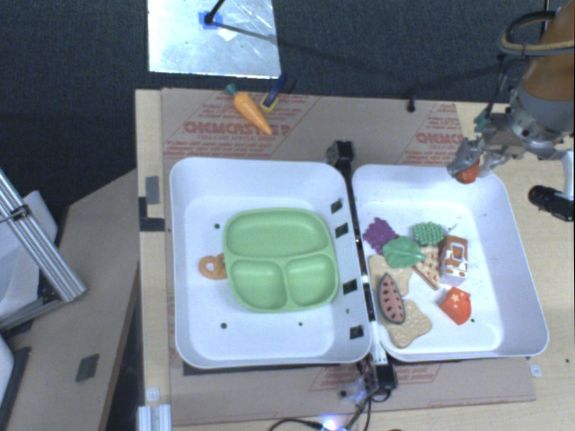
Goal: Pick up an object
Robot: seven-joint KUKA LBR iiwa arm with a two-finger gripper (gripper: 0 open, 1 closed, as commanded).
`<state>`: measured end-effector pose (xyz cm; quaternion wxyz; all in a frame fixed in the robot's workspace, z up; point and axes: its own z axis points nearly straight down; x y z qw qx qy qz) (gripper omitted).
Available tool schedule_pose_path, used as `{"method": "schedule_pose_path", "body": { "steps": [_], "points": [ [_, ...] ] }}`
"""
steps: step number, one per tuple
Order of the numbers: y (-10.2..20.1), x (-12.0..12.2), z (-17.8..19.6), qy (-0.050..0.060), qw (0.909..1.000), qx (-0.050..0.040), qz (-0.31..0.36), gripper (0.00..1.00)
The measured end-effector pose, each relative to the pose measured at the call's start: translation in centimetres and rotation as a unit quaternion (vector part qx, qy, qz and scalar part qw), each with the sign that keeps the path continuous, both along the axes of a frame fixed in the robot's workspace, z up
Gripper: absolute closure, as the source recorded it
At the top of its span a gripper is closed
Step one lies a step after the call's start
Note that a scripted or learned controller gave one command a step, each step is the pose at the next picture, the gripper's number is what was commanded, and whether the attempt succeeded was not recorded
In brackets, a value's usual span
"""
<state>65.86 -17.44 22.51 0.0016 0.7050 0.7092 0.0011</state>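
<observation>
My gripper (467, 167) hangs over the far right corner of the right bin (517, 241). A small red-orange object (466, 174) sits between its fingertips, lifted off the bin floor. Lower in the same bin lies a pile of toy food: purple grapes (380, 233), a green leaf piece (402, 251), a green knobbly piece (429, 233), a red and white box (454, 257), a watermelon slice (390, 298), a beige biscuit (409, 327) and a red strawberry-like piece (456, 305).
The left bin (193, 187) holds a green divided plate (280, 259) and a small brown pretzel (213, 267). An orange toy carrot (252, 112) lies on the board behind the bins. A metal sheet (211, 25) sits farther back.
</observation>
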Motion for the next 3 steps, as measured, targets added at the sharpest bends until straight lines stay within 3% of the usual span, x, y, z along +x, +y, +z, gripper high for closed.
{"method": "schedule_pose_path", "body": {
  "steps": [1, 3],
  "points": [
    [5.9, -0.8, -0.1, 0.001, 1.0, 0.001, 0.002, 1.0],
    [15.0, 0.3, 0.2, 0.001, 1.0, 0.0012, 0.002, 1.0]
  ]
}}
